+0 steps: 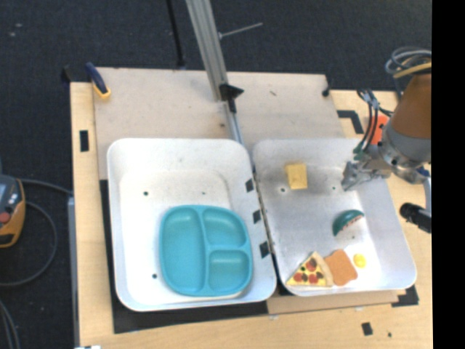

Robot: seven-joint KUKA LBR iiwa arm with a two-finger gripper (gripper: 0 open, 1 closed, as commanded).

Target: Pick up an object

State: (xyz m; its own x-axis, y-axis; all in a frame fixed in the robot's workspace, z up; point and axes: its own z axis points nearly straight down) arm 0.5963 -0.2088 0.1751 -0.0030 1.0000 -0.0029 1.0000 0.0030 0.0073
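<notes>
Lying flat: tan-yellow square block [296, 175], right bin [305, 224].

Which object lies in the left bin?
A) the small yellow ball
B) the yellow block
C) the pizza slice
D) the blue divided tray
D: the blue divided tray rests in the left bin, while the yellow block, pizza slice and small yellow ball all lie in the right bin.

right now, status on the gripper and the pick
Gripper over right bin, nothing between fingers. Cheese cube to its left, green piece below. Nothing in the way.
</notes>
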